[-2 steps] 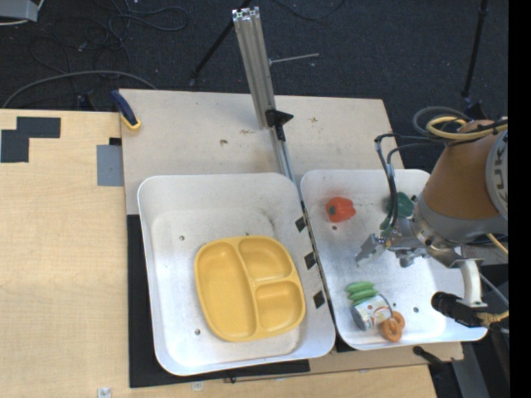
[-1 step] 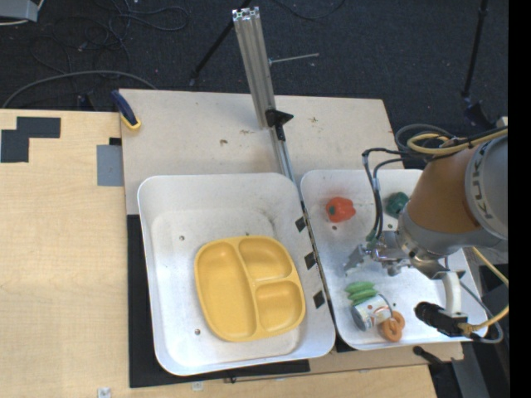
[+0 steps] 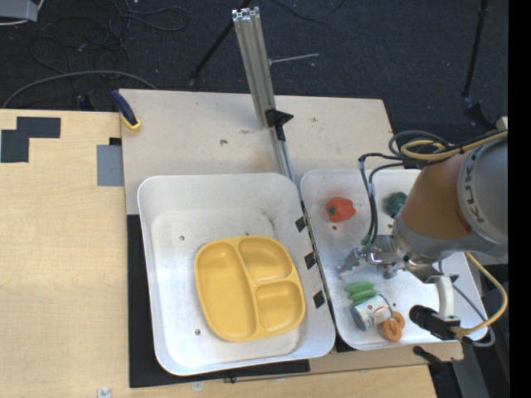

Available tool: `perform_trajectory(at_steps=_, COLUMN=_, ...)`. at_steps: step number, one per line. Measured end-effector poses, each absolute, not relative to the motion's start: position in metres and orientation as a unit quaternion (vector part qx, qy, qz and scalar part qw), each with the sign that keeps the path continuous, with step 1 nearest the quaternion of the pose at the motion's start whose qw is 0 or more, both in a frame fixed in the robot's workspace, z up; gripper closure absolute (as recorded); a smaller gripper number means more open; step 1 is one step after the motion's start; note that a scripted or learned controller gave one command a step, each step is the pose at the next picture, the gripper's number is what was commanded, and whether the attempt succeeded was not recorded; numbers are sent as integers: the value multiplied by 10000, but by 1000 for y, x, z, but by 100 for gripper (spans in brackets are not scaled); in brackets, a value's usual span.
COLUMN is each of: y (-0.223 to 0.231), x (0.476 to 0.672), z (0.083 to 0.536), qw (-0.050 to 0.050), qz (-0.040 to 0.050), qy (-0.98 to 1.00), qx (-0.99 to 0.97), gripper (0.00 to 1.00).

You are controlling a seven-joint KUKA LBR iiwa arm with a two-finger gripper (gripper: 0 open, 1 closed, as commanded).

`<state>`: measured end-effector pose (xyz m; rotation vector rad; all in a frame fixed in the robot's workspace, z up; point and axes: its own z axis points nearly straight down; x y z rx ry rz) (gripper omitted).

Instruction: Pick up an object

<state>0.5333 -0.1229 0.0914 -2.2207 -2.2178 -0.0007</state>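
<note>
On the bench sit two white bins side by side. Leftmost, the left bin (image 3: 166, 222) holds a yellow tray (image 3: 247, 287) with three sections, lying flat. Next, the right bin (image 3: 319, 197) holds a red piece (image 3: 338, 209) near its far end and, toward its near end, a green piece (image 3: 360, 290), a small can (image 3: 370, 312) and an orange piece (image 3: 392, 327), all close together. Rightmost, the gripper (image 3: 355, 260) hangs just above the green piece, nothing seen between its tips; apart or together, I cannot tell.

The arm (image 3: 465, 197) is grey with 1 broad orange band; black and yellow cables loop around its wrist.
</note>
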Motion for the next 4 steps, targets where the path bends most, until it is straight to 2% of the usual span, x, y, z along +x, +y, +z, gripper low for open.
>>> perform_trajectory(at_steps=1, y=-123, x=536, z=104, qw=-12, qz=-36, qy=-7052, qx=-7090, gripper=100)
perform_trajectory(at_steps=2, y=-128, x=541, z=147, qw=-6, qz=-3, qy=-7073, qx=-7069, gripper=100)
perform_trajectory(at_steps=4, y=-129, x=541, z=217, qw=-4, qz=-3, qy=-7076, qx=-7067, gripper=100)
